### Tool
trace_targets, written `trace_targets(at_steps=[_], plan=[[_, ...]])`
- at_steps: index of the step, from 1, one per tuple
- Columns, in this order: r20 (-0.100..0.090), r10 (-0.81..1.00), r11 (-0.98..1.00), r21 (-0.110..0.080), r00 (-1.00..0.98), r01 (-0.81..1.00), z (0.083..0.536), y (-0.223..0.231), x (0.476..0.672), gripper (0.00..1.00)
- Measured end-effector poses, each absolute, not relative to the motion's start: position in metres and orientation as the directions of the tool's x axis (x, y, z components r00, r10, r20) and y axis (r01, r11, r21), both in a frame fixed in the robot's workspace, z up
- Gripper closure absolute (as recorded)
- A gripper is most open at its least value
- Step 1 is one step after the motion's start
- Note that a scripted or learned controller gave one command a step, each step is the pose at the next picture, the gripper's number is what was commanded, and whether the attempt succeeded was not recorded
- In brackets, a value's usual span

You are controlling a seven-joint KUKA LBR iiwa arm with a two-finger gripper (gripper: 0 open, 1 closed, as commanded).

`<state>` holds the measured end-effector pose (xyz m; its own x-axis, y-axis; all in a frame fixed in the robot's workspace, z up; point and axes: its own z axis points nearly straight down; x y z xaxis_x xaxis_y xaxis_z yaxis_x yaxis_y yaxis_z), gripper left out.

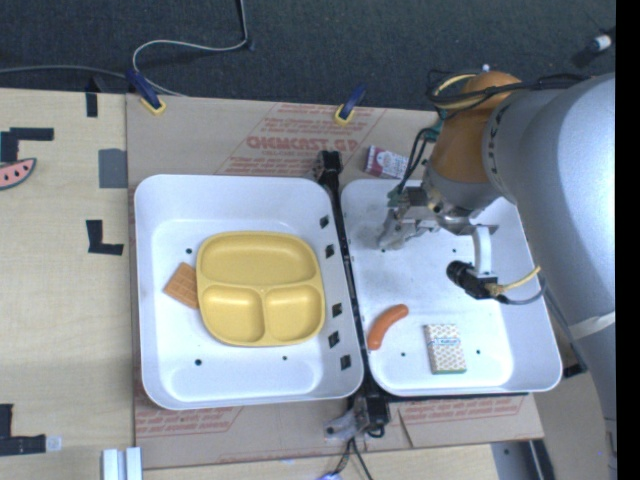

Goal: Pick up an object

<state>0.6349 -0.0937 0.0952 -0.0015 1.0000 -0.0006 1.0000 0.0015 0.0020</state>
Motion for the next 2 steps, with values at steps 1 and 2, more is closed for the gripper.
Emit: trace_targets(at_steps=[1,2], plan=[[-0.001,1.0,0.002,0.002,-0.002,1.0,0.095,-0.0937,0.6349,0.0],[0.001,1.0,0.002,0.001,-0.002,1.0,0.1042,-0.0929,0.6347,1.0]])
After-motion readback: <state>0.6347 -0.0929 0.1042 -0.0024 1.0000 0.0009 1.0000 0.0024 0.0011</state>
